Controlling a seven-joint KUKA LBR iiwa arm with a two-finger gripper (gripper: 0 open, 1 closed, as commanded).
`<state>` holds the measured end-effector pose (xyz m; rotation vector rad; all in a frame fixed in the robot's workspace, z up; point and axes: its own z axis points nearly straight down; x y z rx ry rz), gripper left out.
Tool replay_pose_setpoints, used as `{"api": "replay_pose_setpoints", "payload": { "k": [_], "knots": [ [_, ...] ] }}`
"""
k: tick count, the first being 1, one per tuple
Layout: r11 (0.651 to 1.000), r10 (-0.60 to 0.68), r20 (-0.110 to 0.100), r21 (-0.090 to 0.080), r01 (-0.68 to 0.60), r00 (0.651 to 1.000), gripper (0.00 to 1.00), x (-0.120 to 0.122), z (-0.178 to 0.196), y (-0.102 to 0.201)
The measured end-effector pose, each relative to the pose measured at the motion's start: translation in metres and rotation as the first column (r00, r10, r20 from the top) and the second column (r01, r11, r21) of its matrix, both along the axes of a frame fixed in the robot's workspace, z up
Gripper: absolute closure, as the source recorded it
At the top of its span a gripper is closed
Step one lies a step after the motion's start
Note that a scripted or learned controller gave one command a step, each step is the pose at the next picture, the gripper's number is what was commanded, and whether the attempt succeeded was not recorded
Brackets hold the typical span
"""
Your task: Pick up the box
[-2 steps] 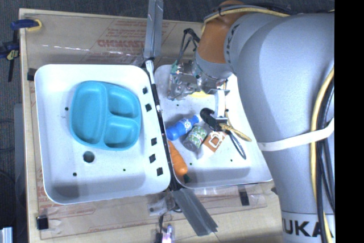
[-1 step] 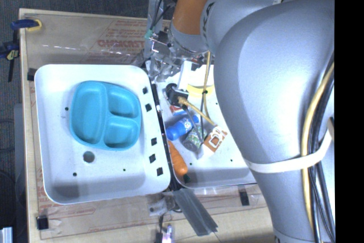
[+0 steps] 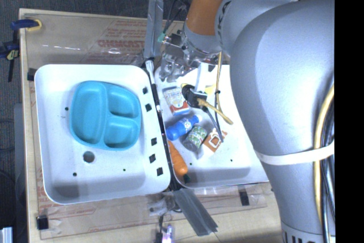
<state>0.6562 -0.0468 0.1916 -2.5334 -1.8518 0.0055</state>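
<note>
Looks like the approach step: metal two-finger gripper [image 3: 170, 68] hovers above the small red-and-white cardboard box [image 3: 176, 99]; can't tell its opening. Next: descend onto it.

Right bin [image 3: 242, 171] (far side) behind arm [image 3: 284, 77]

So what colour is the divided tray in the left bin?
Light blue tray, seen in the camera view.

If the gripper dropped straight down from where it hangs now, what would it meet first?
Probably the red-and-white box just below the gripper at the far end of the right bin; depth is hard to judge from this slant, so it could land on bare bin floor beside it.
</note>
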Motion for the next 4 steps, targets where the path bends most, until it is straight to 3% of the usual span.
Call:
{"api": "replay_pose_setpoints", "payload": {
  "k": [1, 2, 3, 4],
  "knots": [
    [1.000, 0.021, -0.003, 0.000, -0.021, 1.000, 1.00, 0.000, -0.001, 0.038],
    [0.968, -0.251, 0.001, -0.001, 0.251, 0.968, 1.00, 0.000, 0.043, 0.133],
    [0.991, -0.130, -0.003, -0.002, 0.130, 0.991, 1.00, -0.031, 0.026, 0.146],
    [0.997, 0.081, 0.002, -0.001, -0.081, 0.997, 1.00, -0.010, 0.002, 0.183]
  ]
}}
